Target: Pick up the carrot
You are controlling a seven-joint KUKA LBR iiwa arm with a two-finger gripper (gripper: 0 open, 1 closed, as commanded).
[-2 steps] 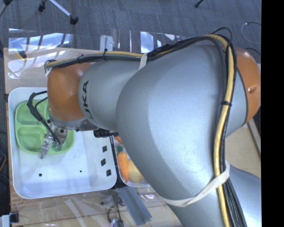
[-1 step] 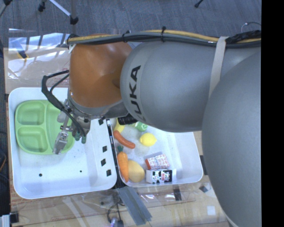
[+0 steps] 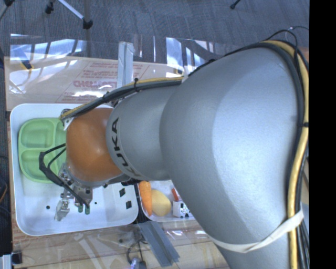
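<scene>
Orange carrot (image 3: 145,198) in right bin (image 3: 157,217), beside pale yellow item (image 3: 161,203); gripper (image 3: 72,206) at 9 o'clock over left bin (image 3: 31,220), finger state indiscernible

Smooth satin-grey arm casing (image 3: 231,142), glossy orange band (image 3: 86,149); white bins (image 3: 31,223) look like smooth plastic, green tray (image 3: 34,142) matt plastic

The setting was a robotics lab or test cell. Evidence: a large grey industrial arm (image 3: 226,157) with external cabling, two shallow white bins (image 3: 31,223) on a bench covered in printed cardboard (image 3: 94,79), and stand legs (image 3: 68,13) on grey carpet — no domestic furnishings.
</scene>
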